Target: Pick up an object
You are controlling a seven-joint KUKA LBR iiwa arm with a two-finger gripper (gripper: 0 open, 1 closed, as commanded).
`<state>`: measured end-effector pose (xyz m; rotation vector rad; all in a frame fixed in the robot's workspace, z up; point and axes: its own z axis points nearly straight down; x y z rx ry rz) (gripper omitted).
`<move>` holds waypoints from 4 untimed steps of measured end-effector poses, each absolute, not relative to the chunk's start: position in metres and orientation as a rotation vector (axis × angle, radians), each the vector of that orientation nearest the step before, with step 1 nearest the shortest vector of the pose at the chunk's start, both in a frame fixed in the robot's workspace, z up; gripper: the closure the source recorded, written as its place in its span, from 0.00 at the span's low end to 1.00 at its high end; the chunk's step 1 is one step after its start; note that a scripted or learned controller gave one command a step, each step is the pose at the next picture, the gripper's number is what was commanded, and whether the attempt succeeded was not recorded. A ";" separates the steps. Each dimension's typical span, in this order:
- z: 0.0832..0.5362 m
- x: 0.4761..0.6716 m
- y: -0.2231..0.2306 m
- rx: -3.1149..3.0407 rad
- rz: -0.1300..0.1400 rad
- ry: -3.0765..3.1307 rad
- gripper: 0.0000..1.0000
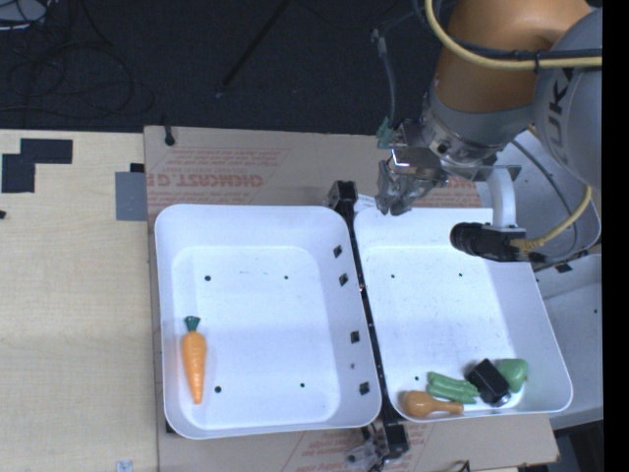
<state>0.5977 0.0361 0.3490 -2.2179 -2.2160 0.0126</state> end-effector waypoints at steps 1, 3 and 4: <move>0.450 0.643 0.083 -2.220 -0.011 -2.231 1.00; 0.428 0.615 0.148 -2.211 -0.012 -2.233 1.00; 0.535 0.600 0.201 -2.214 -0.014 -2.232 1.00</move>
